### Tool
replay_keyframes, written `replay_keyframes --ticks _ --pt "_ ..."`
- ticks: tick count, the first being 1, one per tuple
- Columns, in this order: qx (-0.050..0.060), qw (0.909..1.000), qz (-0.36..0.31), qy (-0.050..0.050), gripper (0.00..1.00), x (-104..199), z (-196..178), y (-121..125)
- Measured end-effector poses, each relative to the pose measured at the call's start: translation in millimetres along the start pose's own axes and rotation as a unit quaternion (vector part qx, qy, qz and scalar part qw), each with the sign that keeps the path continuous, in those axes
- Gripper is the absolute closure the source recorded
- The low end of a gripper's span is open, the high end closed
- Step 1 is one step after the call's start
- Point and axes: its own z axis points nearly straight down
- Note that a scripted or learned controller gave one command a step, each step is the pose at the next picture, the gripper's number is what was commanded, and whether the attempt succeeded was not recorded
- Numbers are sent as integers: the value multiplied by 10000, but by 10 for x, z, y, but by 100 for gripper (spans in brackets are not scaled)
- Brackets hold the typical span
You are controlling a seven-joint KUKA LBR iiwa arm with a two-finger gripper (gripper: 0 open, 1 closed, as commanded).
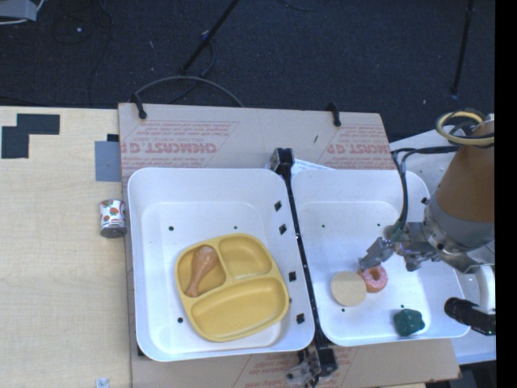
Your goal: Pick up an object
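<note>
Two white bins sit side by side on the table (56,281), over a sheet of cardboard (242,140). The left bin (153,217) holds a yellow tray (238,301) with three compartments; a tan drumstick (200,269) lies in its upper-left compartment. The right bin (347,217) holds three small things near its front: a pale round disc (348,288), a pink ring (374,279) touching the disc's upper right edge, and a dark green lump (408,322) apart from them, toward the front right corner. The arm (468,192) reaches in from the right, and its gripper (380,253) hangs low over the right bin, just above and beside the pink ring. I cannot tell how wide the grasping part stands, nor whether it touches the ring; nothing is seen held. A small spotted can (112,217) lies on the table just left of the left bin.
</note>
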Motion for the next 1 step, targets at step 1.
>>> replay_keyframes --ticks 1 --pt "-58 10000 -12 -9 0 -1 -58 26"
